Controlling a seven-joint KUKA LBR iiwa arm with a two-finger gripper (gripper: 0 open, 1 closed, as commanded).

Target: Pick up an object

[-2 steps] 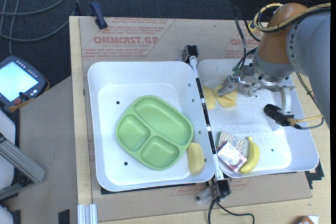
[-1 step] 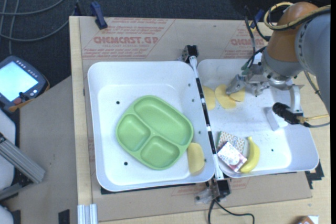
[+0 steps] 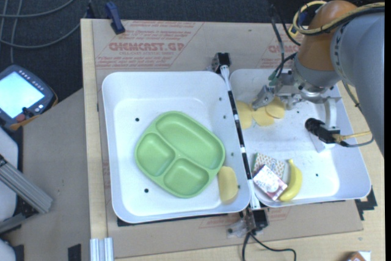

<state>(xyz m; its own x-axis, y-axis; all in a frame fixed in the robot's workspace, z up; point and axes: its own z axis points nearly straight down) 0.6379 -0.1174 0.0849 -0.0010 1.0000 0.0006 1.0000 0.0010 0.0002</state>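
My gripper (image 3: 275, 99) hangs low at the back left of the right bin (image 3: 342, 183), just above a cluster of pale yellow pieces (image 3: 266, 117). One more pale yellow piece (image 3: 244, 115) leans against the bin's left wall. At the front left corner of that bin lie a banana (image 3: 294, 181) and a small patterned packet (image 3: 269, 178), touching each other. Whether anything is held cannot be made out from this angle.
The left bin (image 3: 122, 101) holds a green divided plate (image 3: 179, 154) in its middle and a yellow oval object (image 3: 227, 184) at its front right corner. A black clamp (image 3: 221, 61) sits on the divider between the bins. The arm's grey body (image 3: 366, 52) covers the right bin's back right.
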